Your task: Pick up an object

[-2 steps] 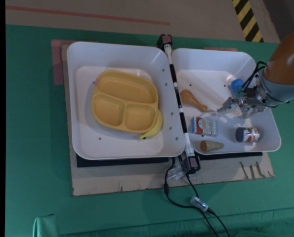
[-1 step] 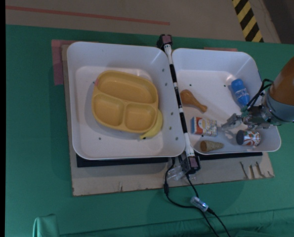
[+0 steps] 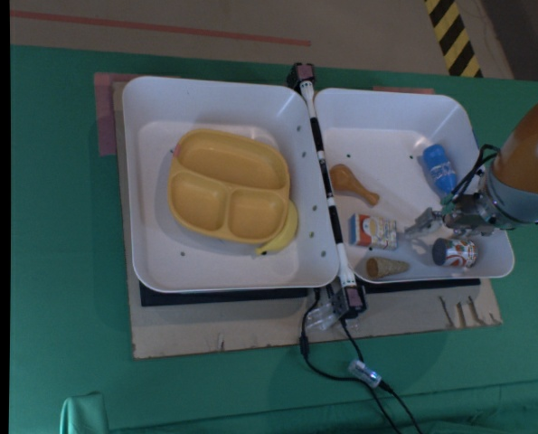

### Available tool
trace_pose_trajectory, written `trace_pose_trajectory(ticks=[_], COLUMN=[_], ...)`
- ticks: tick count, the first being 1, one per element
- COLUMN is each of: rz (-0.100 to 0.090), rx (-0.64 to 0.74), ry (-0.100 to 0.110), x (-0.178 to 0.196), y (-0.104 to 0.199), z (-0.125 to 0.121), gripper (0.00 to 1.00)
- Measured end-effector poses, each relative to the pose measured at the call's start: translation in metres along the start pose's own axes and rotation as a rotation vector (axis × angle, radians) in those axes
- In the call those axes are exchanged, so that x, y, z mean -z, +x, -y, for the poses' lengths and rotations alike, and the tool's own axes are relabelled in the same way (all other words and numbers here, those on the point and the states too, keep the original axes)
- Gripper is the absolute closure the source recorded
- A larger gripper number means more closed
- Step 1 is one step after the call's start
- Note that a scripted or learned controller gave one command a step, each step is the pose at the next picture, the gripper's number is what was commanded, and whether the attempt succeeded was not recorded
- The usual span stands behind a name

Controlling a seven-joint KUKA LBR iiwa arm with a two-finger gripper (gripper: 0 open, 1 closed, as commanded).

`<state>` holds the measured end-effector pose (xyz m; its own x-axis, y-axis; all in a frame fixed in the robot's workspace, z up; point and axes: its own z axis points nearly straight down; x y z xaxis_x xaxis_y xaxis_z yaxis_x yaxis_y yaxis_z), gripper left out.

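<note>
A: Gripper [image 3: 429,221] sat lower right, fingers part open, gripping nothing. Round patterned ball [image 3: 456,253] just below it.

B: Risk was ball rolling off or fingers hitting the right bin [image 3: 495,242] wall.

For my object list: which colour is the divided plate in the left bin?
The divided plastic plate with three compartments is yellow-orange; the camera view shows it clearly.

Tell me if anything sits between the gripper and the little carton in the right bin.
Nothing visible does. The gripper hangs over the right bin, just right of the carton, with bare white floor between them. The ice cream cone lies below that gap, and the drumstick above it.
</note>
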<state>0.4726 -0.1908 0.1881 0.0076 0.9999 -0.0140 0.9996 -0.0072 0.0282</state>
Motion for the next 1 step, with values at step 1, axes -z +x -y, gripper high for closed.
trace_pose_trajectory(ticks=[1], rz=[0.0], rx=[0.0], ry=[0.0], x=[0.0], y=[0.0], z=[0.0], gripper=[0.0])
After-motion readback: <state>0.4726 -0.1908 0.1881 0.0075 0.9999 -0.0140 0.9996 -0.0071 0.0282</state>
